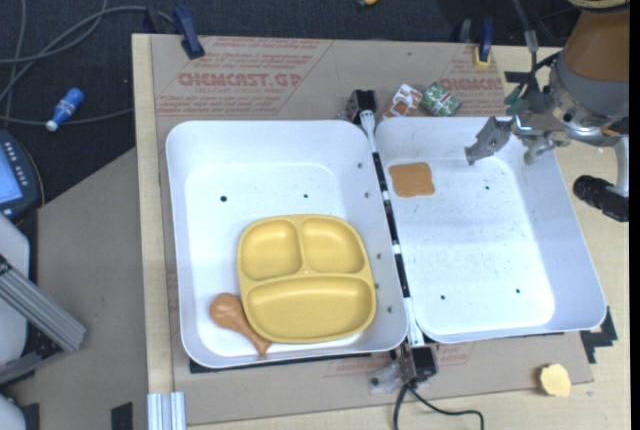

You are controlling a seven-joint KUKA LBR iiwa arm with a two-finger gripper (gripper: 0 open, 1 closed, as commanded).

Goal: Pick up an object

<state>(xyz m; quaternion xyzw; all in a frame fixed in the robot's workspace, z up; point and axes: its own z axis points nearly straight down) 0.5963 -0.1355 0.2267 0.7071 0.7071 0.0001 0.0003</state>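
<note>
Gripper fingers are seen over the far edge of the right bin; whether they are spread or closed cannot be told, and nothing is seen between them. A brown flat piece lies in that bin's far left corner, near the gripper but apart. A yellow divided plate is set in the left bin, with an orange drumstick toy touching its near left edge.

Two white bins, one yellow tray, one brown square
</note>
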